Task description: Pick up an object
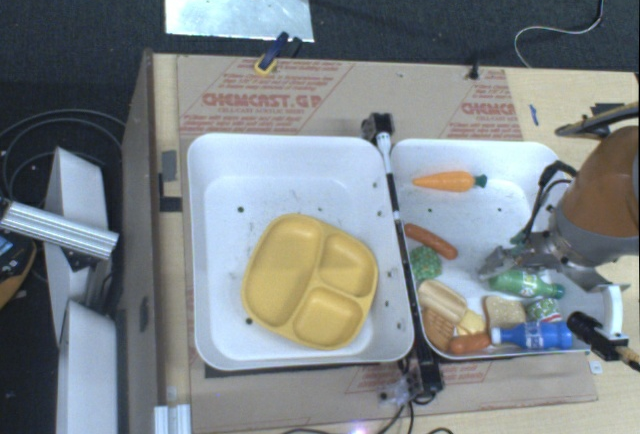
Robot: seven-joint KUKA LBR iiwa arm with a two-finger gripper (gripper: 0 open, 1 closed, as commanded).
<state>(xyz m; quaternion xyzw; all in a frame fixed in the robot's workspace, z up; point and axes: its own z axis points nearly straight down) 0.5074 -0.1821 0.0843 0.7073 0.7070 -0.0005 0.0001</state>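
Note:
The right bin [470, 148] holds an orange carrot [445, 182] at the back, then a red sausage [430, 240] and a green broccoli piece [426, 264] by the left wall. At the front lie a bread roll [442, 300], a brown cracker [500, 310], a green bottle [528, 284] and a blue-capped bottle [535, 334]. My gripper [505, 262] is low in the bin's right half, right above the green bottle's left end. The arm's orange band [605, 192] hides the bin's right wall.
The left bin [290, 150] holds a yellow divided plate [310, 280]. A black clip [379, 128] sits where the bins meet at the back. Cardboard covers the bench around the bins. Cables and metal brackets lie off the bench at left.

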